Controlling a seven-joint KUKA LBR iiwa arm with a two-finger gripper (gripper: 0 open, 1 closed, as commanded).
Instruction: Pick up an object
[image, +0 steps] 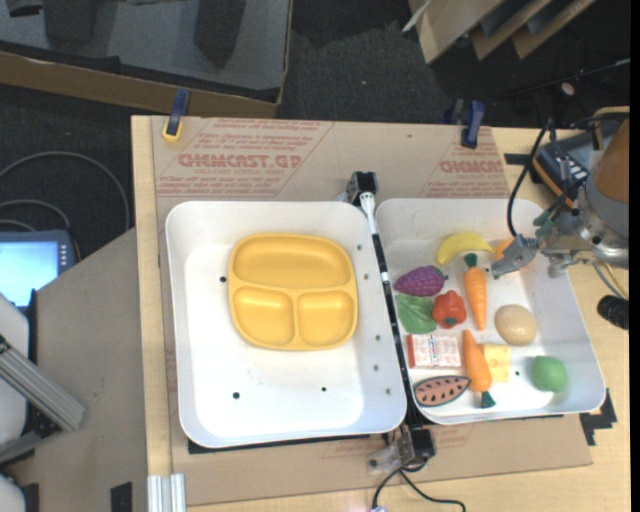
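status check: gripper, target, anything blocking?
Gripper low over right bin, near banana and upper carrot, nothing seen held. Toys crowded. Yellow tray alone in left bin.
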